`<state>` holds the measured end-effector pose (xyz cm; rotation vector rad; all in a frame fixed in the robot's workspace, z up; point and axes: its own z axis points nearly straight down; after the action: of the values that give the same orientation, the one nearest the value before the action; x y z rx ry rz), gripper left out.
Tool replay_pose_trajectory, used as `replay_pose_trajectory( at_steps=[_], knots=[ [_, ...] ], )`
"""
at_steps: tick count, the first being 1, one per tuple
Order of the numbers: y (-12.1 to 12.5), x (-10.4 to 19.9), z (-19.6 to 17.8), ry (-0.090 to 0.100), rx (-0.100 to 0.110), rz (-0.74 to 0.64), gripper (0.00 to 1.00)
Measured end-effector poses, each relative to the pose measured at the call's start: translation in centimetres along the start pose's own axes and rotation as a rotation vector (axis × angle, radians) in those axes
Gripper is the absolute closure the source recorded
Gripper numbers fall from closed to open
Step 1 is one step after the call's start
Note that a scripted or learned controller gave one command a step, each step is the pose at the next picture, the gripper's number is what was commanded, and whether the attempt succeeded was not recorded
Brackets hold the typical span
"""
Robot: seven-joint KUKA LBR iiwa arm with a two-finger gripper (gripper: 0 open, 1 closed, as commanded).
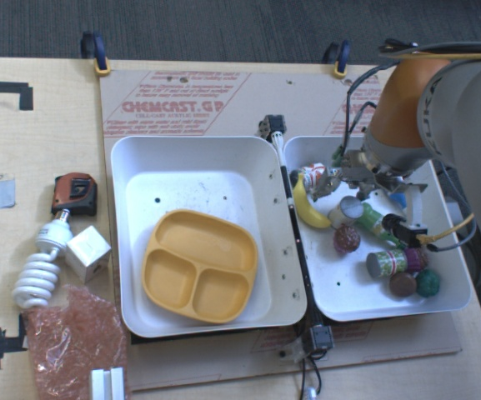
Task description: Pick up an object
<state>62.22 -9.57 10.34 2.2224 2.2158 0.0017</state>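
The end effector (358,182) is hovering just right of the banana (308,211), positioning for a pick; its grip state cannot be told.

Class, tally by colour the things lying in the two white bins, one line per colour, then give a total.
Yellow or orange: 2, the divided tray and the banana
Green: 3, the bottle, the can and the ball
Dark red or brown: 2, the round fruit and the brown lump
White with red print: 1, the small packet
Total: 8 that can be told apart
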Motion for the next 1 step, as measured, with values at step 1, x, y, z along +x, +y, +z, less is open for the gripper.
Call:
replay_pose_trajectory(
  at_steps=[1],
  knots=[
    [0.07,-0.06,-1.02,-0.001,-0.002,0.001,1.0]
  ],
)
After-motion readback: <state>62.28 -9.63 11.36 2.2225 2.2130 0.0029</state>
